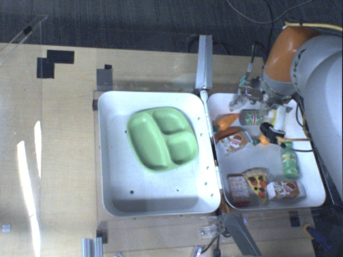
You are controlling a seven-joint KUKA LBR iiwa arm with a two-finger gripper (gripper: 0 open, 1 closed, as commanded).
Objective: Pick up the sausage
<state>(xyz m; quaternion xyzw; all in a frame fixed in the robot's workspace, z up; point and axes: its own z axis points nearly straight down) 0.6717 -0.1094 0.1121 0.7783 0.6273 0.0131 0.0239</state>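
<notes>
A short orange-brown, sausage-shaped piece lies at the far left of the right bin, close to the divider. My gripper hangs over the bin's far end, just right of that piece and directly above a small grey can. Nothing shows between its fingers. The grey arm with its orange band comes in from the upper right.
The right bin also holds a red-and-white packet, a pizza slice, two more packets and a green bottle. The left bin holds a green divided plate.
</notes>
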